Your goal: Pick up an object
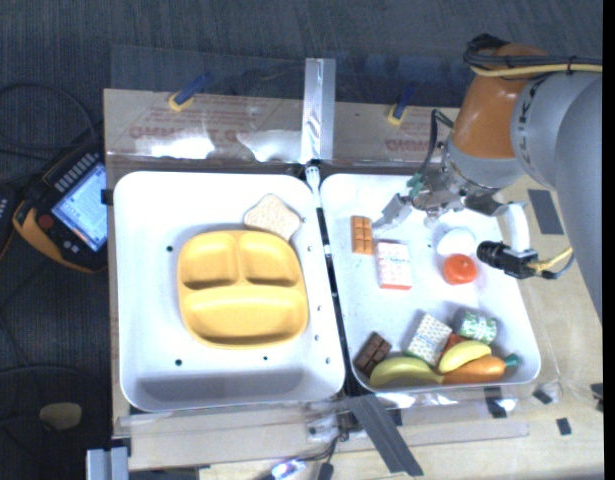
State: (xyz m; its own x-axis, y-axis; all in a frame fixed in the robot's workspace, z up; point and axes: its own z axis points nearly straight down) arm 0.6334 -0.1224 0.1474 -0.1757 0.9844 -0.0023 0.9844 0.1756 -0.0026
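Observation:
The right bin (pixel 507 298) holds a brown wafer bar (pixel 361 234), a pink-and-white packet (pixel 393 264), a white round piece (pixel 455 240) and a red tomato (pixel 459 269). My gripper (pixel 411 206) hovers over the bin's far part, just right of the wafer bar and above the packet. Its fingers (pixel 390 211) are spread, and nothing sits between them. Along the bin's near edge lie a chocolate piece (pixel 372 349), a checkered packet (pixel 428 336), a green item (pixel 477 326), a banana (pixel 465 354), a yellow-green fruit (pixel 402 371) and a carrot (pixel 477 370).
In the left bin (pixel 137 268) sit a yellow compartment tray (pixel 242 286) and a slice of bread (pixel 272 216) at its far right corner. A black part with a cable (pixel 507 256) sticks out beside the tomato. A handheld pendant (pixel 72 213) lies left of the bench.

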